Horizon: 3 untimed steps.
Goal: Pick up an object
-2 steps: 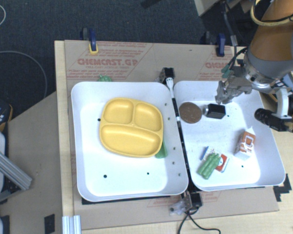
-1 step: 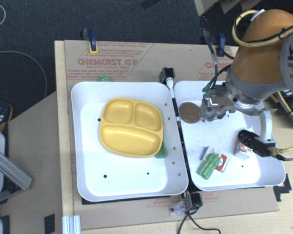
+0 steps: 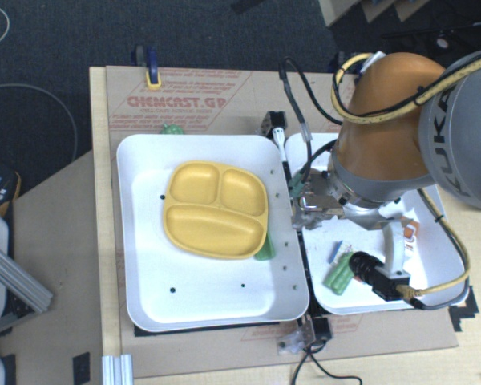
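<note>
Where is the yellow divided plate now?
In the camera view, the yellow divided plastic plate lies in the left white bin, a green object at its lower right edge.

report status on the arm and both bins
Gripper at right bin, left edge. Green object and blue piece lie loose in that bin. Yellow plate in left bin, apart.

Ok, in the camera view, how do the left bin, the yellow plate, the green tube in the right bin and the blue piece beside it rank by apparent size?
Largest to smallest:
1. left bin
2. yellow plate
3. green tube
4. blue piece, partly hidden by the arm, so its rank is less sure
</note>
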{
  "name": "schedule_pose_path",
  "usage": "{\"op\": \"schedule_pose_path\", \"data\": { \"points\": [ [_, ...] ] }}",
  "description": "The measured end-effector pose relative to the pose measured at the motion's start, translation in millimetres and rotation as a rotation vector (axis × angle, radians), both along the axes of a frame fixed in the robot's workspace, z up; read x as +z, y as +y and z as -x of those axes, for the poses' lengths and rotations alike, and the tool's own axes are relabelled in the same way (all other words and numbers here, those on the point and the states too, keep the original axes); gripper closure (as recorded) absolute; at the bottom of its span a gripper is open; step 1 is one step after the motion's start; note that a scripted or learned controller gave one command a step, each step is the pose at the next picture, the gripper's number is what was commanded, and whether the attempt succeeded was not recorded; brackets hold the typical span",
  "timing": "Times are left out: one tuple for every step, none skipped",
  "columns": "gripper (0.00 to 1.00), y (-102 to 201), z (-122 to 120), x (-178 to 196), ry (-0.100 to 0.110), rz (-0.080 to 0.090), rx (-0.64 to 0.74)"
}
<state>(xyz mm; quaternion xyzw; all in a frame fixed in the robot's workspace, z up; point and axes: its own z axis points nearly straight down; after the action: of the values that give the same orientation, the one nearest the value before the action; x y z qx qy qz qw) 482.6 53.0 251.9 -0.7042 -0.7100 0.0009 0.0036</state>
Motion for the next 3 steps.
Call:
{"op": "schedule_pose_path", "data": {
  "points": [
    [1.0,-36.5,2.2,104.4,-0.02,0.004,-0.01],
    [1.0,59.1,3.5,111.8,-0.01,0.001,0.003],
    [1.0,53.9,2.6,121.9,-0.012,0.003,-0.005]
  ]
}}
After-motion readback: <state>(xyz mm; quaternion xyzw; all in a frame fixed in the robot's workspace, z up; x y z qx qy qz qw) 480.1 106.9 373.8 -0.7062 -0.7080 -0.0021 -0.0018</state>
